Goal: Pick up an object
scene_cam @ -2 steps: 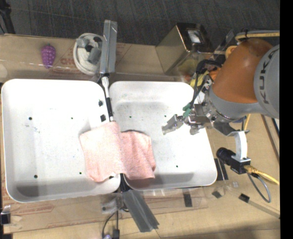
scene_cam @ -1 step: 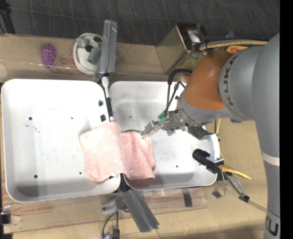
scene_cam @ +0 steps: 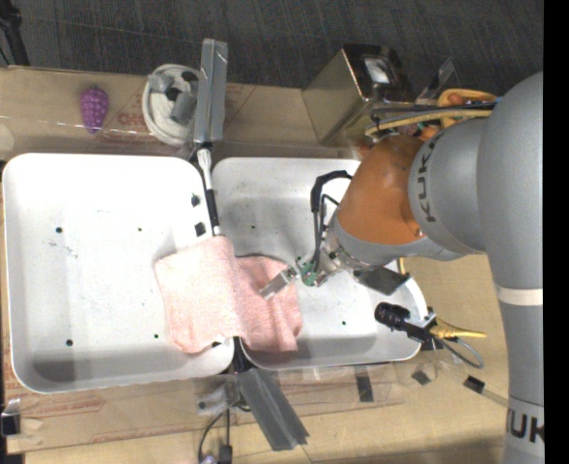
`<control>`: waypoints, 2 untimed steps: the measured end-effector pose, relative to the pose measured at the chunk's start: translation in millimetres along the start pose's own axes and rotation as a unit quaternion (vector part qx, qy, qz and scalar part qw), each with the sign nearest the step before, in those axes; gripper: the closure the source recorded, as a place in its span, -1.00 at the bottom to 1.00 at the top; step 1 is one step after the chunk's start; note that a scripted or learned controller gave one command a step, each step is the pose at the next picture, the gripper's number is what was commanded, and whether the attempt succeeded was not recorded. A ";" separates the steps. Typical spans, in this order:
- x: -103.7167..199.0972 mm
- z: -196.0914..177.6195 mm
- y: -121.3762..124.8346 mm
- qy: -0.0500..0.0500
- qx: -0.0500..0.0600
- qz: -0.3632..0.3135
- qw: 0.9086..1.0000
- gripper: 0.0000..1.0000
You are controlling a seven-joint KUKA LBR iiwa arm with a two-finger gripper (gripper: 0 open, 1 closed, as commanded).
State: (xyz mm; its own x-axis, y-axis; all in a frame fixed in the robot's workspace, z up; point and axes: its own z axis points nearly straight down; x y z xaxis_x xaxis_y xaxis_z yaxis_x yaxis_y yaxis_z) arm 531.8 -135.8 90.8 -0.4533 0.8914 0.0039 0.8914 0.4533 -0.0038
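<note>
The pink cloth [scene_cam: 221,298] lies draped over the middle rim [scene_cam: 213,187] where the two white bins meet, at that rim's near end. Its long axis runs crosswise to the rim, so one end points into the left bin [scene_cam: 42,259] and the other into the right bin [scene_cam: 265,187]. The half left of the rim lies flatter and looks paler. The half right of the rim is rumpled, with a raised fold towards its far corner. The gripper [scene_cam: 303,276] is right of the rim, low over the right bin's floor and at the cloth's right-hand edge, touching it or nearly so. From this angle it cannot be told whether the tool is clenched or released, nor whether any cloth is caught in it. The grey arm [scene_cam: 477,191], with its orange band [scene_cam: 385,196], stretches further right from the rim and hides part of the right bin. Beyond the rim's far end, on the brown bench [scene_cam: 52,133], a white coil [scene_cam: 166,100] sits just left of the rim's line. A small purple object [scene_cam: 94,107] lies further left again. A tan box [scene_cam: 347,90] stands to the right of that line.
</note>
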 end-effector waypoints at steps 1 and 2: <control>5.2 -2.2 62.8 -0.003 -0.002 -0.141 0.990 -1.00; 4.7 -12.4 63.0 -0.003 -0.002 -0.142 0.990 1.00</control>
State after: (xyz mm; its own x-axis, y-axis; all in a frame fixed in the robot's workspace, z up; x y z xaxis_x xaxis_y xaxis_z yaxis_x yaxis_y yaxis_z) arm 585.8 -103.1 102.9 -0.6861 0.7275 -0.0020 0.7275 0.6861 0.0004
